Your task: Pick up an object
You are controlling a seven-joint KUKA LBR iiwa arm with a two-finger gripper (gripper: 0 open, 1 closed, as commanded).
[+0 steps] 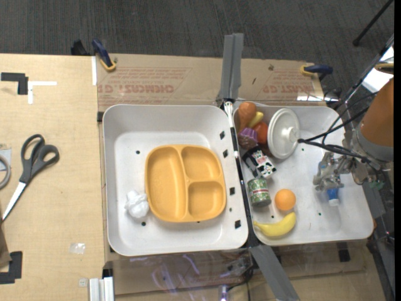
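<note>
The gripper [330, 182], its open-or-closed state impossible to tell, hangs over the right bin [351, 227]; a small blue-and-white object [333, 196], possibly a bottle, lies just below it.

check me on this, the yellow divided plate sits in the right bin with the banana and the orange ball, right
Not quite. The camera view shows the yellow divided plate in the left bin, beside a crumpled white thing. The banana and the orange ball do lie in the right bin.
</note>
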